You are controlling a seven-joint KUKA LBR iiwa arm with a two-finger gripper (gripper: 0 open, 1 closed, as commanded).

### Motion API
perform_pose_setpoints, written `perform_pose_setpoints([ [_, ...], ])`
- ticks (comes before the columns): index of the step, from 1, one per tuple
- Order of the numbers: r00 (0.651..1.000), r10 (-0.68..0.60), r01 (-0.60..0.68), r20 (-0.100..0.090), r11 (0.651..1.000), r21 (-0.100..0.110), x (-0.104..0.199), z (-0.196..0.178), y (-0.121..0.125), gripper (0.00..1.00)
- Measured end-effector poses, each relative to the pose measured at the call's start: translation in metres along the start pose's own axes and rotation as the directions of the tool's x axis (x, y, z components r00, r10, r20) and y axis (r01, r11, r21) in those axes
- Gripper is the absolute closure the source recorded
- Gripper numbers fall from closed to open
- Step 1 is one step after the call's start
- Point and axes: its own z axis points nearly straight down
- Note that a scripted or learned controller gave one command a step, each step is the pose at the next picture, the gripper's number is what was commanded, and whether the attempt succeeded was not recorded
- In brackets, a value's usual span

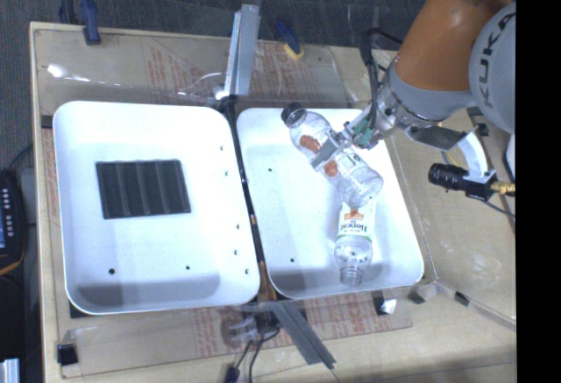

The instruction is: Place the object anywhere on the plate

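Currently the claw point(336, 147) is clamping a clear plastic bottle point(331, 159) mid-body above the right white bin point(280, 223), well apart from the dark ribbed rectangular plate point(143, 188) in the left bin. Judging by the tilt, the bottle is risking slipping out during transfer.

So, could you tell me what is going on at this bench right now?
The grey and orange arm reaches in from the right, its gripper closed around a clear plastic bottle over the right bin. A second bottle lies lower in that bin. The dark ridged plate sits in the left bin, so the held bottle is not yet on the plate.
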Motion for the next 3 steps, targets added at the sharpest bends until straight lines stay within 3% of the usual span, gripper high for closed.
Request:
perform_pose_setpoints([
  [1, 0.995, 0.100, -0.100, -0.002, 0.995, 0.002, 0.059, -0.012, 0.054, 1.00],
  [2, 0.998, -0.068, 0.068, -0.001, 0.998, 0.000, 0.004, -0.046, 0.052, 1.00],
  [3, 0.968, -0.249, 0.249, -0.001, 0.968, 0.000, 0.069, -0.087, 0.032, 1.00],
])
